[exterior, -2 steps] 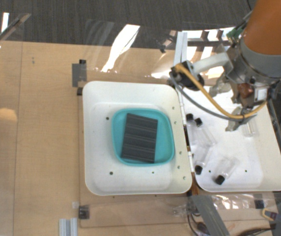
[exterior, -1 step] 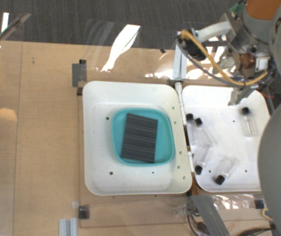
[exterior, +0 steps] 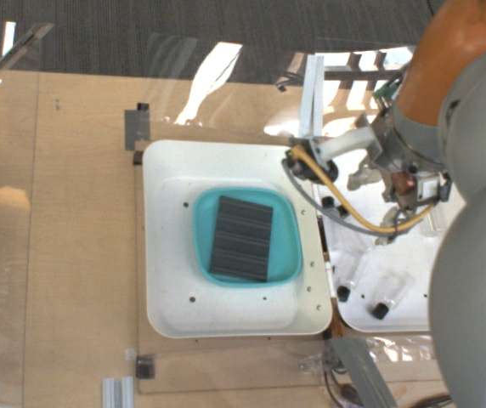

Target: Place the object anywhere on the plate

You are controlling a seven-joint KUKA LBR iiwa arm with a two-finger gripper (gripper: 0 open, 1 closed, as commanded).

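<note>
well, dark ribbed object (exterior: 242, 239) lies on teal plate (exterior: 287, 249) in left bin (exterior: 166, 304); arm (exterior: 464, 100) over right bin (exterior: 413, 317), pincer state unclear.

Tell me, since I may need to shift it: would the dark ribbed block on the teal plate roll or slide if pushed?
The block looks flat and rectangular, so it probably slides rather than rolls. Its ridges suggest decent grip.

The left bin (exterior: 171, 304) has lots of open white floor all around the teal plate (exterior: 205, 228). A dark ridged block (exterior: 242, 240) lies flat on the plate and covers most of its middle. Over the right bin (exterior: 358, 313) the big grey arm (exterior: 472, 228) and its yellow cables (exterior: 353, 215) fill the space. The tabletop (exterior: 56, 228) on the left is wide open.
</note>
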